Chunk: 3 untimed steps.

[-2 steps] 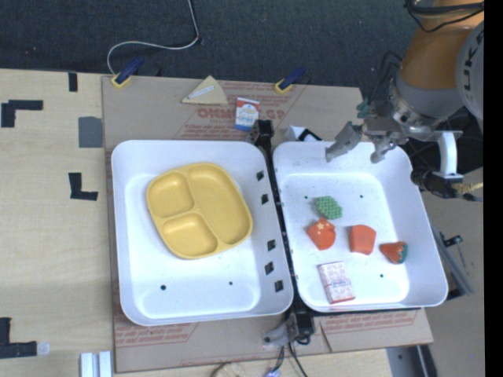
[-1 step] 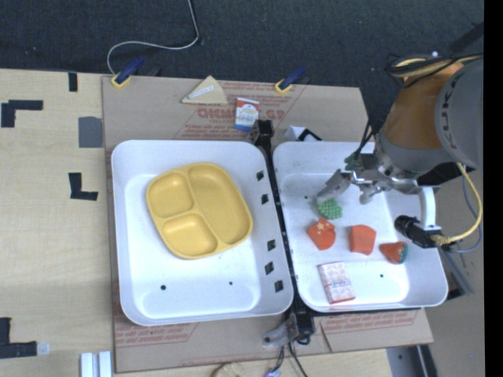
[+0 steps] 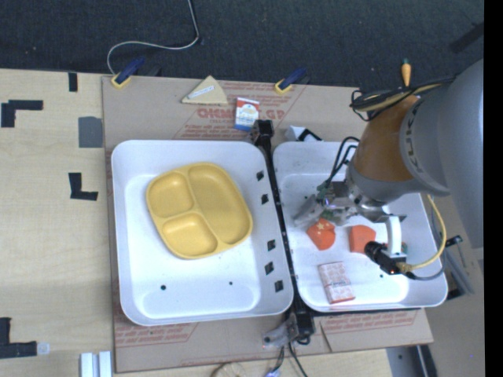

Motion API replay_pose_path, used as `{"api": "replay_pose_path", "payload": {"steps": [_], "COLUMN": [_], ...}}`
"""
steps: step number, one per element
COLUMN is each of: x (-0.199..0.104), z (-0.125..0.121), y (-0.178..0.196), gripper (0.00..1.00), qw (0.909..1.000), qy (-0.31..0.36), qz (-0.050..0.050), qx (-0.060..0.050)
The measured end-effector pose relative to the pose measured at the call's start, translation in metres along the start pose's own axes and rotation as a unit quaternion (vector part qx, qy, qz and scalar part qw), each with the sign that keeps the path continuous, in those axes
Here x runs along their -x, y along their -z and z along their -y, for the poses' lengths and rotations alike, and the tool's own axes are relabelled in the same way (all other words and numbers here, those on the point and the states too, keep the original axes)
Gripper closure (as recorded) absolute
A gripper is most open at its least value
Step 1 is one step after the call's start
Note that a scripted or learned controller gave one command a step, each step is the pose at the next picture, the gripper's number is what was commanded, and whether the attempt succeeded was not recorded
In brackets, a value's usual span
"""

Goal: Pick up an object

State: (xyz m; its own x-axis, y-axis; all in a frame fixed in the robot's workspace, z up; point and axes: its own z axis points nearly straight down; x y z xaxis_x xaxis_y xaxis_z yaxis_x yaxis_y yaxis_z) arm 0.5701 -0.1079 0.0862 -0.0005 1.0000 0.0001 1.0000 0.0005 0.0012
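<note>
Over the right bin [image 3: 310,163], the pincer [image 3: 326,207].
An orange piece [image 3: 321,234] lies just below it; whether it is open or closed, I cannot tell.

The arm's wrist [image 3: 377,183] hides the fingers, and the arm's grey body is cut off at the right edge.

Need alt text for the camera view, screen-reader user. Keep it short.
A grey robot arm with an orange band reaches from the right into the right white bin, its gripper low over an orange-red object, beside an orange block and a small pink-printed packet. The left white bin holds a yellow three-compartment plate.
</note>
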Motion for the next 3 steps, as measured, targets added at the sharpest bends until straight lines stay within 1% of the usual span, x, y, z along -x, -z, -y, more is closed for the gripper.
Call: {"api": "replay_pose_path", "payload": {"steps": [1, 2, 3], "x": [-0.007, -0.006, -0.046], "z": [0.016, 0.016, 0.021], "y": [0.0, 0.01, 0.098], "gripper": [0.0, 1.0, 1.0], "qw": [1.0, 1.0, 1.0], "qy": [0.0, 0.0, 0.001], "qz": [0.001, 0.002, 0.0], "qx": [0.002, 0.002, 0.0]}}
